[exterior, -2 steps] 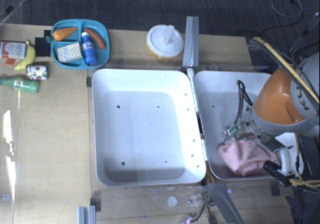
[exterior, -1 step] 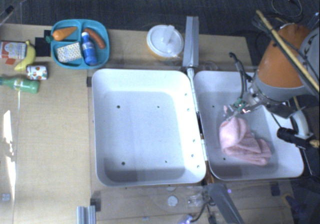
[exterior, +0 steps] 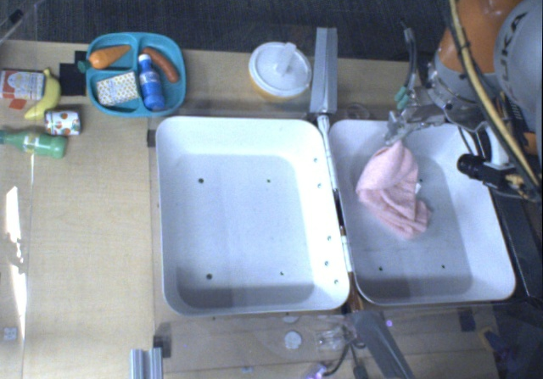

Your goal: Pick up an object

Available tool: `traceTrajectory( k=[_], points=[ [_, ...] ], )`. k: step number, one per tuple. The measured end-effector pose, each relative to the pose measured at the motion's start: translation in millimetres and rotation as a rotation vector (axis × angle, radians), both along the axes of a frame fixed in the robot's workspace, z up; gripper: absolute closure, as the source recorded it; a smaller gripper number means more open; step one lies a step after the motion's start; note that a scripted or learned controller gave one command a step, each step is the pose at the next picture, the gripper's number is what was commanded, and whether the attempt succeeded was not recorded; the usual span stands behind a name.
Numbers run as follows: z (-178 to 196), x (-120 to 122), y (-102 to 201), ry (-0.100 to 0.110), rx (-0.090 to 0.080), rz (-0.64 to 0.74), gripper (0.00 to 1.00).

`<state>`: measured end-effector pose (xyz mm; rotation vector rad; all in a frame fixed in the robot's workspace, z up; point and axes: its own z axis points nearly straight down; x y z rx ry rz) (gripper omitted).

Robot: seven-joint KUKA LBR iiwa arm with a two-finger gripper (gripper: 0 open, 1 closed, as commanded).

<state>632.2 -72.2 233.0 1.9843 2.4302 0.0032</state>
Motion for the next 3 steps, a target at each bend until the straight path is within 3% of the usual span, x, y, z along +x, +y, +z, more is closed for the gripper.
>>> traceTrajectory(
  k=[1,2,3],
  points=[
    [-47.7,21.1,6.2,0.0,-0.001,0.462,1.0],
    [-47.8,5.6,27.6,0.001,0.0,0.229,1.0],
    [-47.8,5.6,27.7,0.001,0.0,0.229,0.0]
  ],
)
